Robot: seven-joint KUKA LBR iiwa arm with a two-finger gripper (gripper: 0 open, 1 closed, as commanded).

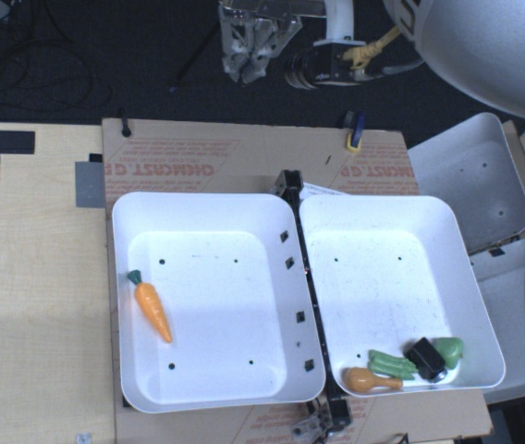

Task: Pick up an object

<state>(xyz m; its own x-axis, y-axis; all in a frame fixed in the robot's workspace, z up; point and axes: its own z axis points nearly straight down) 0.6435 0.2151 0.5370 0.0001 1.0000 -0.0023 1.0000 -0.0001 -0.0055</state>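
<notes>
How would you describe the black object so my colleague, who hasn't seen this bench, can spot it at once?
Look at the right bin of the two white ones, then at its near right corner, where a few small things cluster. The black object is a small blocky piece lying among them, between the green pod and the green leafy item. It is the sole dark, angular thing there; the orange pear-shaped toy and its green neighbours are rounded.

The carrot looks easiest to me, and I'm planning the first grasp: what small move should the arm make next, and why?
Probably swing the gripper from above the bench's far edge toward the left bin. The carrot lies alone near that bin's left wall, while the right bin's items crowd together in one corner.
</notes>
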